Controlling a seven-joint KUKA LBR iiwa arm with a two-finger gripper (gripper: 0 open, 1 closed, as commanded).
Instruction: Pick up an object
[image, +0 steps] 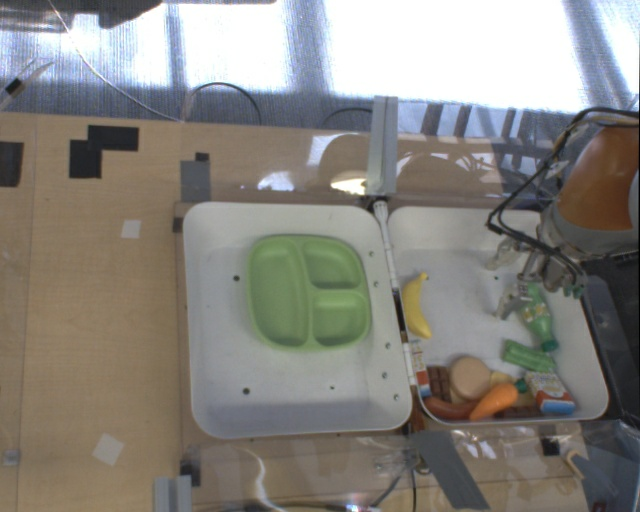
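Where the green bottle (538, 322) lies in the right bin (455, 245), its long axis runs from up-left to down-right, with the upper end directly under the pincer (519, 298). Whether the pincer is wide, narrow or gripping cannot be told. A second green piece (528, 356) lies just below; a banana (415, 306) lies well to the pincer's left.
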